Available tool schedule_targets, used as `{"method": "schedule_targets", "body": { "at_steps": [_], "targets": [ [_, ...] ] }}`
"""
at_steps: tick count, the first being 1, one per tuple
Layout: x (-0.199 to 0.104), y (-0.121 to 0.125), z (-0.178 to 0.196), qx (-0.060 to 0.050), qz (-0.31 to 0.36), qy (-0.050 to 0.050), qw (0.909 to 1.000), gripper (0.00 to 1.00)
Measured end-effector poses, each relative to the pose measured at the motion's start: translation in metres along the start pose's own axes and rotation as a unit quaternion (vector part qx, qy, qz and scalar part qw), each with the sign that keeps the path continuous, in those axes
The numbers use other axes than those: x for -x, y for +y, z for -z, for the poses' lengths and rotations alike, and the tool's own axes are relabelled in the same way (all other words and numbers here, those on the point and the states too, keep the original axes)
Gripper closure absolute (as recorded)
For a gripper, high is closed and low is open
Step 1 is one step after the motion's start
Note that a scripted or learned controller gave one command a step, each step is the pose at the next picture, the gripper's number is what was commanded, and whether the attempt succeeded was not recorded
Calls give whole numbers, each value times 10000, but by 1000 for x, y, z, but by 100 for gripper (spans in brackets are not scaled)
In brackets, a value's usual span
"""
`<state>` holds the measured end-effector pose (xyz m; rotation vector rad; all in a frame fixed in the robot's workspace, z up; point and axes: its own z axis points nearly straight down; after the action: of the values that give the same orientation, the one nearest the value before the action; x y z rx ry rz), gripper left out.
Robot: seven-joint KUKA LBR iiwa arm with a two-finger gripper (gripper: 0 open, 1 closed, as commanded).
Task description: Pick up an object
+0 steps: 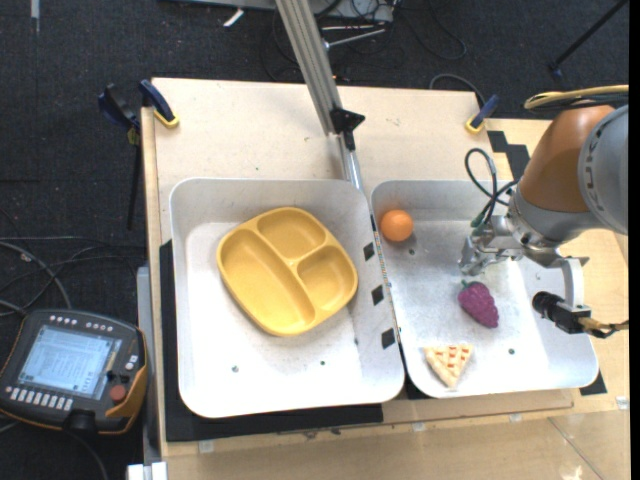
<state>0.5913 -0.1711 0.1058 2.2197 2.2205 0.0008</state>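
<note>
Gripper (478,258): poised low in the right bin (560,368); whether it is open or closed cannot be told. Purple grape bunch (479,304) lies just below it, apart. Orange ball (397,226) sits off to its left; waffle piece (449,364) farther below. Recommendation: centre over the grapes before descending.

gripper (478,260) above purple grapes (479,303), orange (397,225) near

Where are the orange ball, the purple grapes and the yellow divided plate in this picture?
orange ball (397,225), camera view, middle of the ball.
purple grapes (480,304), camera view, middle of the bunch.
yellow divided plate (243,278), camera view, floor of its long left compartment.
</note>
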Motion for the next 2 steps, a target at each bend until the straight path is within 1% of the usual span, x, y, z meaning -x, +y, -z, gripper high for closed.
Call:
{"method": "schedule_targets", "body": {
  "at_steps": [1,2],
  "targets": [
    [-2,2,43,14,9,0,10000,100],
    [-1,4,96,23,13,-5,10000,100]
  ]
}}
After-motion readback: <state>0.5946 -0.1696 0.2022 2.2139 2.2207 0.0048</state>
